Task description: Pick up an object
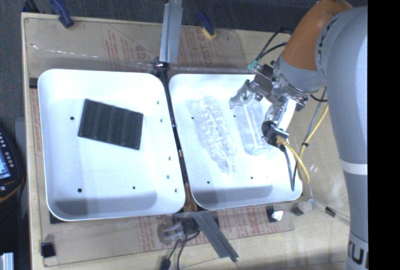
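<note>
A dark ribbed rectangular pad lies flat in the left bin, slightly turned. In the right bin a clear crinkled plastic item lies lengthwise near the middle. A second clear plastic piece lies beside it toward the right wall. My gripper hangs low over the upper right part of the right bin, directly at this second clear piece. The glare and the see-through plastic blur where the gripper ends and the piece begins.
A grey metal bar stands up behind the seam between the bins. Blue clamps hold the board's far edge. Yellow and black cables trail from the wrist over the right bin's right rim.
</note>
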Controlling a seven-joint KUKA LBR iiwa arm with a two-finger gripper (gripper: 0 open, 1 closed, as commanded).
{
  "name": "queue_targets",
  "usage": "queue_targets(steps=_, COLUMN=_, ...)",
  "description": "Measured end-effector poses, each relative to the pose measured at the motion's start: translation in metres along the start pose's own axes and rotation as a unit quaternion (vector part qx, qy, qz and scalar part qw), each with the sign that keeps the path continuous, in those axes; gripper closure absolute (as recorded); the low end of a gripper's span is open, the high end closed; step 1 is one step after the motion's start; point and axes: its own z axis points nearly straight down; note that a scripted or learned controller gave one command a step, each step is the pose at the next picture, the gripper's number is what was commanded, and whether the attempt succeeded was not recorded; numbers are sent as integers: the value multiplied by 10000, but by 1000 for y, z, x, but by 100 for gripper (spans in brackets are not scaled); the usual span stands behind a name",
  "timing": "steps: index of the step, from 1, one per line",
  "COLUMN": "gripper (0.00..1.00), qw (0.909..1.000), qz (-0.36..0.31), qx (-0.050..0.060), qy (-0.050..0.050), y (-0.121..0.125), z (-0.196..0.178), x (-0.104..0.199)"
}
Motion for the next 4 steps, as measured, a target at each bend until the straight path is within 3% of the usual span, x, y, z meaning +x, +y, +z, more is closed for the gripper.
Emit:
queue_targets(steps=1, gripper=0, qw=9701, qz=-2427, qx=-1, qy=-2, y=-8, z=-8, x=0)
queue_targets(steps=2, gripper=0, qw=9935, qz=-1142, qx=-30, qy=-1, y=-23, z=-59, x=-30)
queue_targets(steps=3, gripper=0, qw=10000, qz=57, qx=-12, qy=0, y=-17, z=-40, x=13)
queue_targets(steps=4, gripper=0, qw=10000, qz=-16, qx=-1, qy=-8, y=-29, z=-28, x=-15)
